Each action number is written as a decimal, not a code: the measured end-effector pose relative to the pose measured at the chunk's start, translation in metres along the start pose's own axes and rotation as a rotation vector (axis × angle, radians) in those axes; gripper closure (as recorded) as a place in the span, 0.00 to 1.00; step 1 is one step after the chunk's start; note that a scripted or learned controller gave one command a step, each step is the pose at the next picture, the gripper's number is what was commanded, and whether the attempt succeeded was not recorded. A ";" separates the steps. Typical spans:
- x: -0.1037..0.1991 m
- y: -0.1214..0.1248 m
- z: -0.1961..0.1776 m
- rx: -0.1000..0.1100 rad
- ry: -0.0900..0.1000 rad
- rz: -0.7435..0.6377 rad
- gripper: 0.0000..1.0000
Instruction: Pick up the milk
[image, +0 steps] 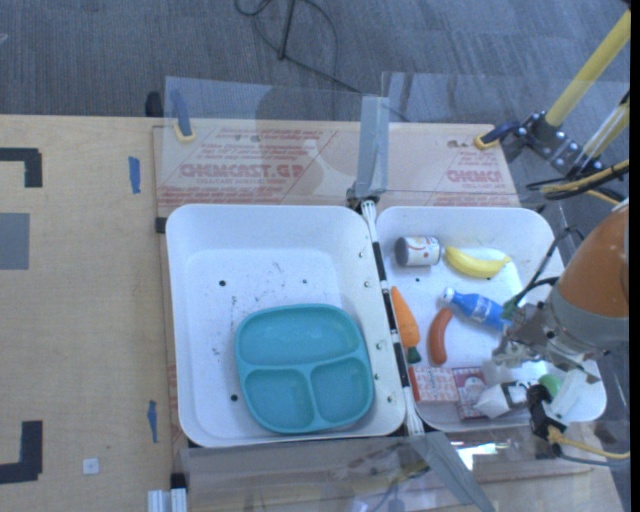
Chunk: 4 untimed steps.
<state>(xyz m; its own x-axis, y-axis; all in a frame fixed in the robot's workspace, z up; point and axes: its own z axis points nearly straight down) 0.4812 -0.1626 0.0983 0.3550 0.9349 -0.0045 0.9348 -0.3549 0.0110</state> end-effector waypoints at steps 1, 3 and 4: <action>0.082 -0.006 -0.145 0.012 0.004 0.030 1.00; 0.059 -0.025 -0.037 0.013 0.005 -0.130 0.00; 0.092 0.054 -0.147 0.013 0.001 0.375 0.00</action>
